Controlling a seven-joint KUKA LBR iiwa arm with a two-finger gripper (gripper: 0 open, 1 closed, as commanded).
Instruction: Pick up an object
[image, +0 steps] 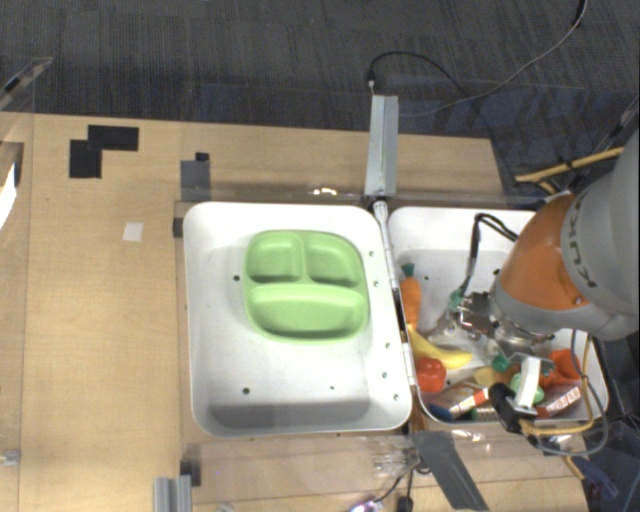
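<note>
The right bin (440, 245) holds a heap of small objects. A yellow banana (441, 351) lies near its middle, with a red tomato-like ball (431, 374) just in front of it. An orange carrot-shaped piece (410, 297) lies along the bin's left wall. My gripper (466, 319) is low in this bin, right above the banana's far end, under the arm's orange band (540, 270). The wrist hides what lies beneath it.
The left bin (215, 380) bears a green divided plate (305, 284). A red and white marker (462, 402), a green piece (527, 385) and red items (566, 366) crowd the right bin's front. Cables (560, 428) trail over its front right corner.
</note>
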